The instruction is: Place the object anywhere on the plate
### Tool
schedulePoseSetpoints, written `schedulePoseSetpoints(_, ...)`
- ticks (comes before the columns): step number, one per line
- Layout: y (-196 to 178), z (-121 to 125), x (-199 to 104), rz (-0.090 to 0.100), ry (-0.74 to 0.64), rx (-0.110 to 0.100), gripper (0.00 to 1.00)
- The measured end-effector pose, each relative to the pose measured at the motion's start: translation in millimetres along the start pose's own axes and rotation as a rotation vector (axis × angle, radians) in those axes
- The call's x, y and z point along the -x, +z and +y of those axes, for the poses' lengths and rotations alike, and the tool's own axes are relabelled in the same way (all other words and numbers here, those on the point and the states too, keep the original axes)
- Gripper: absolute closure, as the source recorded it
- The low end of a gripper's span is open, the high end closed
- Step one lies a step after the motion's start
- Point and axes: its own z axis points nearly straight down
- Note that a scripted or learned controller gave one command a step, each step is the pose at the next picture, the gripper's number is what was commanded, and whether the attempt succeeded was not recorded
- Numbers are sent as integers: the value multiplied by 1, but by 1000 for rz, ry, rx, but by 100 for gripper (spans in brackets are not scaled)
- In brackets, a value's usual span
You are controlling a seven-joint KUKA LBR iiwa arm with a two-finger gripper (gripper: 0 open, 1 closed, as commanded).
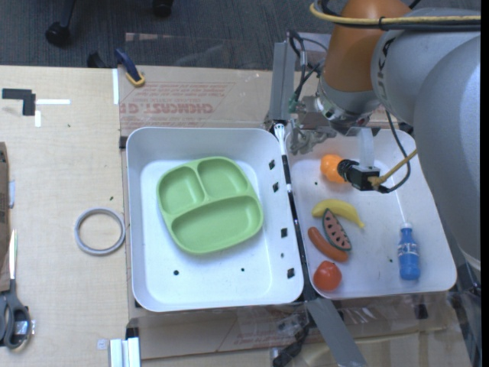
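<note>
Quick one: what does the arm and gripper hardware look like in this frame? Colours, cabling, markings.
The arm is smooth pale grey with bulky rounded links. An orange band sits above the wrist, and a yellow-and-black cable loops over it. The gripper is dull grey metal with thin dark wires running to it. No markings are legible.

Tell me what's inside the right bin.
An orange, banana, watermelon slice, sausage, tomato and blue bottle. The arm covers the far right corner of the bin, so anything there is hidden.
</note>
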Motion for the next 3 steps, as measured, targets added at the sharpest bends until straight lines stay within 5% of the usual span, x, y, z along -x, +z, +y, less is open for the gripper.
schedulePoseSetpoints(2,30,11,-140,1,-3,-3,100)
schedulePoseSetpoints(3,49,11,-97,0,2,-4,100)
